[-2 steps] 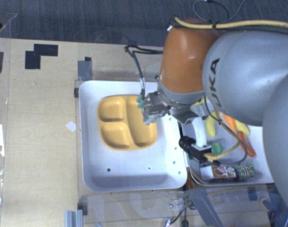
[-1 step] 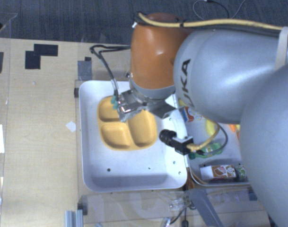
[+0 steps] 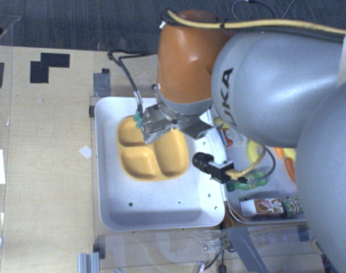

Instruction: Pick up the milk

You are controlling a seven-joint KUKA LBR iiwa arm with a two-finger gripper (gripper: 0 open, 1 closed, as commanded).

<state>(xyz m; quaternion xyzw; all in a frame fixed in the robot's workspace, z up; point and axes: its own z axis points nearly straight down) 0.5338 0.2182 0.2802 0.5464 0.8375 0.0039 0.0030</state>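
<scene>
- Arm [image 3: 258, 78] hangs over left bin [image 3: 110, 169], above yellow tray [image 3: 153, 152].
- Gripper [image 3: 155, 124] state: cannot tell.
- Milk unclear; probably right bin [image 3: 235, 212], so reach right.

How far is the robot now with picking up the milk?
Nothing looks done yet. The end effector is low over the yellow divided tray in the left bin, not at a milk carton. A small carton-like item lies in the right bin, but I cannot tell if it is the milk. Finding, grasping and lifting the milk are all left.
</scene>
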